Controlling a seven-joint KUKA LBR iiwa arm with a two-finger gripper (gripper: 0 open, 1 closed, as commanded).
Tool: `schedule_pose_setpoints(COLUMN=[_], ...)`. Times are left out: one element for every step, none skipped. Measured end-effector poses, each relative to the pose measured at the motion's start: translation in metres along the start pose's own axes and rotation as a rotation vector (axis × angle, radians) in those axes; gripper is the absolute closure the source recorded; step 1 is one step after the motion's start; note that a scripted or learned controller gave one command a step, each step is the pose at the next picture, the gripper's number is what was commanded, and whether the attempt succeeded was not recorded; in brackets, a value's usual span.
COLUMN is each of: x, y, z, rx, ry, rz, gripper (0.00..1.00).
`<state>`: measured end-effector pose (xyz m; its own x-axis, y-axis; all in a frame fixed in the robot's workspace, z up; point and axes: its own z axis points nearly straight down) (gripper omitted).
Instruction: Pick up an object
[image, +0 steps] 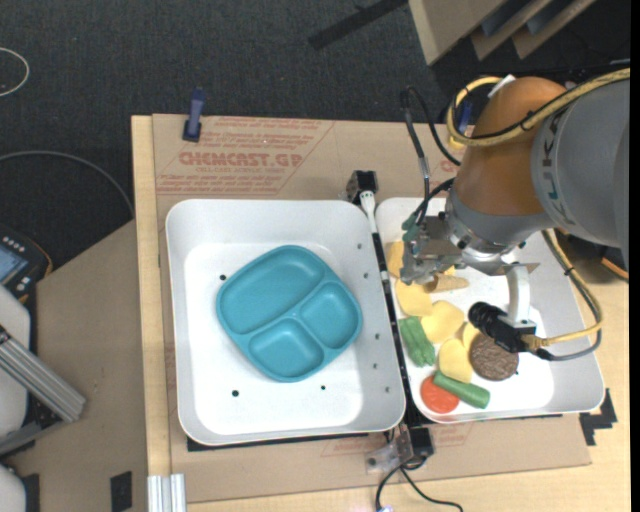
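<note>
- Leftmost, a blue divided plate (290, 312) is seen lying flat in the left bin (195, 300), its long axis running from upper left to lower right.
- Across the divider, the right bin (570, 390) is seen to hold a cluster of toy food: pale yellow pieces (432, 318), a green piece (418, 342) lying lengthwise toward the bin's near edge, a red round piece (438, 396) with a second green piece (462, 390) laid slantwise over it, and a brown disc (492, 358).
- Above that cluster, the gripper (425, 262) is lowered into the bin's far left part, just over the uppermost yellow pieces.
- Whether its fingers are apart or together cannot be told, and nothing is seen gripped.
- The toy food lies mostly nearer the camera than the gripper, the yellow pieces just beside it, the red piece well apart.
- A black cable fitting (495, 325) hangs from the arm over the brown disc.
</note>
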<state>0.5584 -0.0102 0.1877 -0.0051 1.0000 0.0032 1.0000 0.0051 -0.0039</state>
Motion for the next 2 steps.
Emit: schedule_pose_setpoints(x=[0.03,0.008], y=[-0.058,-0.079], z=[-0.053,-0.216], rx=[-0.001,-0.024], ry=[-0.001,-0.002], rz=[0.002,0.005], gripper=[1.0,1.0])
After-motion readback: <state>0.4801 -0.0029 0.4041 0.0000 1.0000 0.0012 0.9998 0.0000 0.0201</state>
